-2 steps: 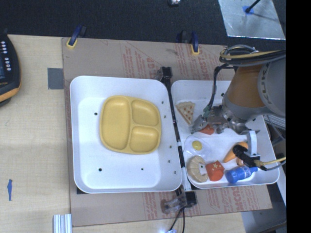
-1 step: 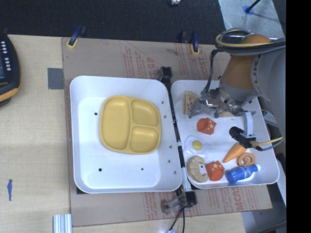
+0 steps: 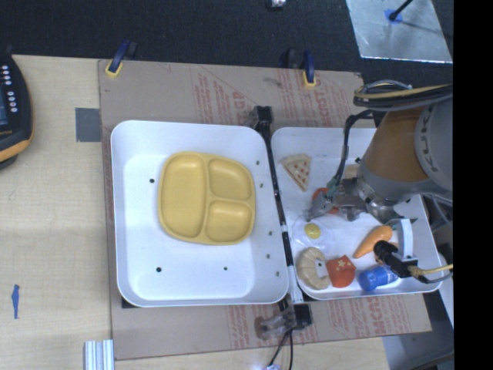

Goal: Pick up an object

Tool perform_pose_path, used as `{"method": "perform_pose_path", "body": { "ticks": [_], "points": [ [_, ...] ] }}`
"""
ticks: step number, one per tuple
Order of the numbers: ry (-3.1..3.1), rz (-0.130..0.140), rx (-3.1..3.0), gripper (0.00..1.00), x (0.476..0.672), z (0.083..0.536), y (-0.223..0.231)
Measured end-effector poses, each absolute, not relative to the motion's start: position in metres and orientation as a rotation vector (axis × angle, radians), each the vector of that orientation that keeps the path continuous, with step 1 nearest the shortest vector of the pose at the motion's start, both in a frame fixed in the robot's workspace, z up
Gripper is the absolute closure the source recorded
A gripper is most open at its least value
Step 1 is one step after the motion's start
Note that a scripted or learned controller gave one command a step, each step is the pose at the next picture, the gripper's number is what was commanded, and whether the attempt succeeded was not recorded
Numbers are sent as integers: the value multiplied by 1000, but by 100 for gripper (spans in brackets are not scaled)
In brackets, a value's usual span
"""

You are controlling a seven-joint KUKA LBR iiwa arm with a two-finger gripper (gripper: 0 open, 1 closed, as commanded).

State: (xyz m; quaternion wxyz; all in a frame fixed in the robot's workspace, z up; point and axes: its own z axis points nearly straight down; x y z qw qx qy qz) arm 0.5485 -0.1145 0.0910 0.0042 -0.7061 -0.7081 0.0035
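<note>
The right bin (image 3: 286, 141) holds several toy foods. A pizza slice (image 3: 297, 169) lies at its back left. A small yellow piece (image 3: 312, 230) sits near the middle left. Along the front are a round tan bagel (image 3: 312, 267), a red piece (image 3: 340, 270) and a blue piece (image 3: 375, 277). An orange carrot (image 3: 371, 240) lies to the right. My gripper (image 3: 333, 204) is low over the middle of this bin, just above the yellow piece, with a bit of red (image 3: 318, 196) at its left side. The arm (image 3: 400, 149) covers the bin's back right.
A yellow divided plate (image 3: 206, 197) lies in the left bin (image 3: 131, 276). A black divider with clamps (image 3: 275, 199) runs between the bins. A handheld pendant (image 3: 11, 106) sits at the far left of the bench. Cables (image 3: 389, 91) loop by the arm.
</note>
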Motion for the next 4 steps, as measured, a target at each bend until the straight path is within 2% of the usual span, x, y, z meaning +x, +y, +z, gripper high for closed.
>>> {"method": "perform_pose_path", "body": {
  "ticks": [1, 3, 4],
  "points": [
    [-2229, -2, -2216, 0, 607, 93, -112],
    [-2219, 9, -2212, 0, 524, 91, -94],
    [-2224, 0, -2216, 100, 528, 103, -95]
  ]
}}
